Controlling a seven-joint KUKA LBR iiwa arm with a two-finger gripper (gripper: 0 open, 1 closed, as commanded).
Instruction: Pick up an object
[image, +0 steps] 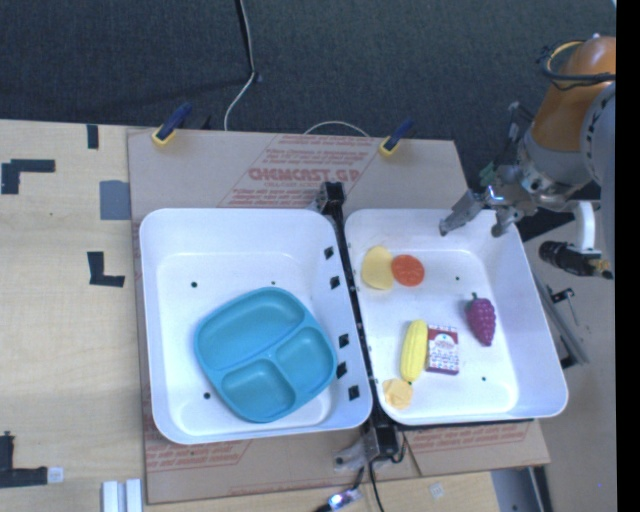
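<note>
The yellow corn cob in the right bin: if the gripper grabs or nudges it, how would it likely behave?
The corn cob looks like a moulded toy, so probably stiff and light. Its rounded, elongated shape suggests it could roll sideways if nudged, though the small red box right beside it may block that. Its smooth-looking surface might slip from the gripper, which is open above the right bin.

Glossy white plastic bins (240, 225) on matt brown cardboard (300, 170) — smooth turquoise plastic tray (263, 352) — pale wooden bench (60, 340).

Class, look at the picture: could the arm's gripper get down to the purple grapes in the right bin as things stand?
Probably yes. The grapes lie apart from the other items, on bare floor of the right bin, with nothing over them. The gripper hovers at that bin's far right corner.
</note>
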